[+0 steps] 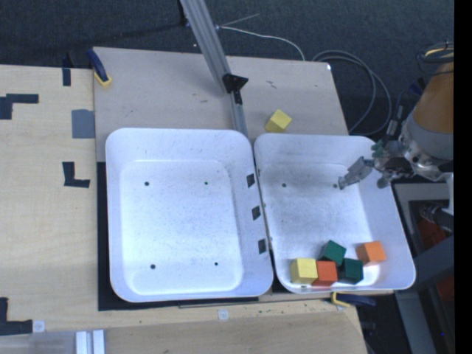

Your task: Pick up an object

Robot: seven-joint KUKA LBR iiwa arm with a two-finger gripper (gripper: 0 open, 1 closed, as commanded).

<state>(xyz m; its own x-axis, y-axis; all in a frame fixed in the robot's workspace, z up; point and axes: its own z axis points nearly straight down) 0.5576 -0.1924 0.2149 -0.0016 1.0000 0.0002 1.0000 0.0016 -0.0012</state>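
Several small blocks lie in the near corner of the right bin [310, 198]: a yellow block [303, 270], a red-orange block [326, 273], two dark green blocks [333, 251] [352, 270] and an orange block [371, 252]. My gripper [363, 182] hangs over the right bin's far right part, well behind the blocks. It is open with nothing between its fingers. The arm's orange band [442, 98] shows at the right edge.
The left bin [177, 212] stands beside the right one. Another yellow block [278, 121] lies on the bench just behind the right bin. A slanted metal bar [210, 39] crosses the bench at the back. Cables [361, 72] trail at the back right.
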